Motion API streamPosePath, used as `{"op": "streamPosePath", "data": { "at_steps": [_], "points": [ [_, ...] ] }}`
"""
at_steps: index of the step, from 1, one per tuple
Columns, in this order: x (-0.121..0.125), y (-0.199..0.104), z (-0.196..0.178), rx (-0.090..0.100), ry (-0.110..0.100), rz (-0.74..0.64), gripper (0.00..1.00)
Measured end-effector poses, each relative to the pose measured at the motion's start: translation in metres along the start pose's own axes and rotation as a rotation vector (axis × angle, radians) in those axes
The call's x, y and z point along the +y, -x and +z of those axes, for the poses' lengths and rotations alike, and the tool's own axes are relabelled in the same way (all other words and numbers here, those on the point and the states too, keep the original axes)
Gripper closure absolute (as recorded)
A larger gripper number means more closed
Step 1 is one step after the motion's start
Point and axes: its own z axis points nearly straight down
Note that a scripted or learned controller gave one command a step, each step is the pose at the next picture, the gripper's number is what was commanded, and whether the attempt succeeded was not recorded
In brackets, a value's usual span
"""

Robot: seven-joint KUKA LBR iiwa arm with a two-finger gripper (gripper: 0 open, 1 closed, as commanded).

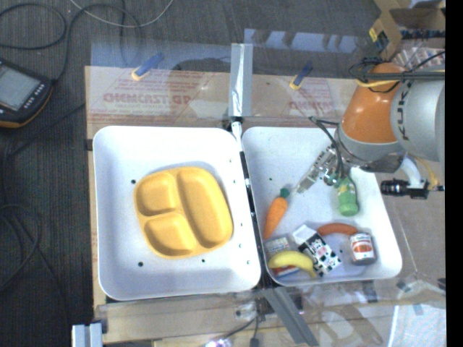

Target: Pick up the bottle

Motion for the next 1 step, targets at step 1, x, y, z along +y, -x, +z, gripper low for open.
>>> {"op": "streamPosePath", "data": {
  "at_steps": [1],
  "points": [
    [-0.0001,-0.0001,0.0001,0.000,-0.001,0.000,0.00]
  ]
}}
